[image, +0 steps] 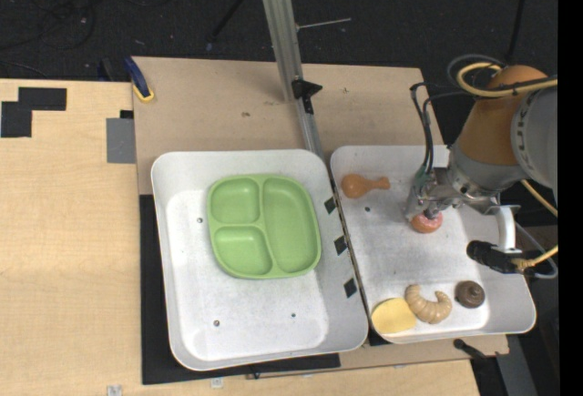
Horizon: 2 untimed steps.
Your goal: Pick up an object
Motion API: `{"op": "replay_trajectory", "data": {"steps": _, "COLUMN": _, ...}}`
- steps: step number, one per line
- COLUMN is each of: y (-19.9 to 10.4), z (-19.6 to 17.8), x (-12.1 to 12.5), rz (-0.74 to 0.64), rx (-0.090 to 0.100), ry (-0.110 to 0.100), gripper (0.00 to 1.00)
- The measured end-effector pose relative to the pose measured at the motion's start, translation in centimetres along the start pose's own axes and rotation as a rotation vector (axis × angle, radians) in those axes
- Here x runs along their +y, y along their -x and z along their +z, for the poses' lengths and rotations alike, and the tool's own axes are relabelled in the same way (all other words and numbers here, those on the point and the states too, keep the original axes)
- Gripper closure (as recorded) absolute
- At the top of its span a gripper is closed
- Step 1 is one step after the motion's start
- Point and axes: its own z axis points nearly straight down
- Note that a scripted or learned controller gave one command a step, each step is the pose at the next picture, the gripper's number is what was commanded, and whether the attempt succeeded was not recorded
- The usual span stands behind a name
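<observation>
Here the jaws (426,208) sit over a small round red-and-white toy (425,222), their state unclear; it looks light and slippery, best pinched across its middle.

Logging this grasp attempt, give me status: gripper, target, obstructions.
Gripper down in right white bin, directly over small pink-red round object. Grasp unconfirmed. Orange drumstick-shaped toy nearby to the left, apart.
</observation>
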Motion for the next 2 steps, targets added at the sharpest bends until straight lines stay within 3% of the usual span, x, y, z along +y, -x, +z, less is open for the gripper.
{"op": "replay_trajectory", "data": {"steps": 2, "y": 0.2, "z": -8.7, "x": -0.1, "rz": -0.001, "rx": 0.002, "ry": 0.002, "gripper": 1.00}}
